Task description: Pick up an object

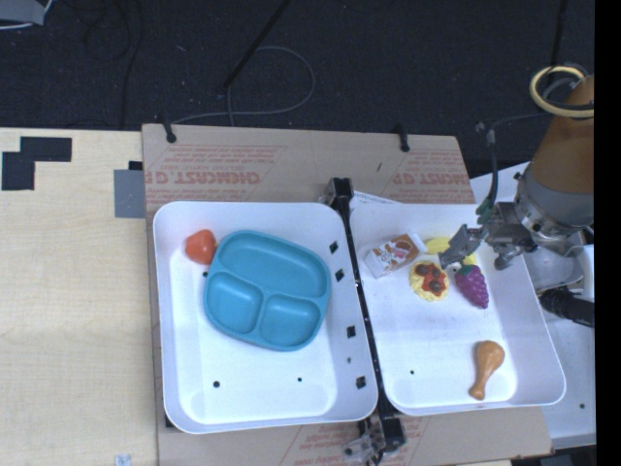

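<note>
The right bin (441, 404) holds several small toys. A red and white snack packet (392, 255) lies at its upper left. Beside it are a yellow round toy with red spots (429, 282) and a purple bunch of grapes (473, 285). A tan drumstick (485, 365) lies near the bin's front right. My gripper (458, 249) hangs over the bin's upper middle, just above the yellow toy and the grapes, and it partly covers a small yellow item (439, 245). I see nothing held in it.
The left bin (252, 401) holds a blue divided plate (267, 289) and a red tomato (201, 247) at its upper left. The arm's grey wrist (543, 216) overhangs the right bin's right rim. A black divider (354, 299) runs between the bins.
</note>
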Controlling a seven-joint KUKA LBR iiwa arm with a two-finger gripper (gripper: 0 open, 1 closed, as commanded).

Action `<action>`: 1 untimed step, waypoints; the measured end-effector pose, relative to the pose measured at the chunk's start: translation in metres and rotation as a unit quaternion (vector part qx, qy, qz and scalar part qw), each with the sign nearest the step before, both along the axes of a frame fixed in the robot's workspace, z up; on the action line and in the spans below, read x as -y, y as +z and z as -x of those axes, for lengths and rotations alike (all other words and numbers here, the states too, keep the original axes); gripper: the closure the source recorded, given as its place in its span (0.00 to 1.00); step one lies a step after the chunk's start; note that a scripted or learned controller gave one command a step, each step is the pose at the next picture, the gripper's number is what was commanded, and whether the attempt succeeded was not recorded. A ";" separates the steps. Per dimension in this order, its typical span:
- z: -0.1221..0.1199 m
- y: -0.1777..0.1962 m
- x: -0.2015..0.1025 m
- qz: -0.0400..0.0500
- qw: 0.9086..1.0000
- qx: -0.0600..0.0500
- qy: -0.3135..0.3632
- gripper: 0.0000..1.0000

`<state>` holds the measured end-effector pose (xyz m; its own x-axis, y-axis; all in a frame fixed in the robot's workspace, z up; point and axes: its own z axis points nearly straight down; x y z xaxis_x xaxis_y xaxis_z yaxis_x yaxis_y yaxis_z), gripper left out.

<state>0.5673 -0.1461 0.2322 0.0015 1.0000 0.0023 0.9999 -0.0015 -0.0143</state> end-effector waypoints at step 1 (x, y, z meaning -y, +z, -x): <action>-0.002 0.007 0.000 0.001 1.000 0.006 0.001 0.00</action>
<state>0.5698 -0.1464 0.2391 -0.0003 1.0000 0.0000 1.0000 0.0003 -0.0013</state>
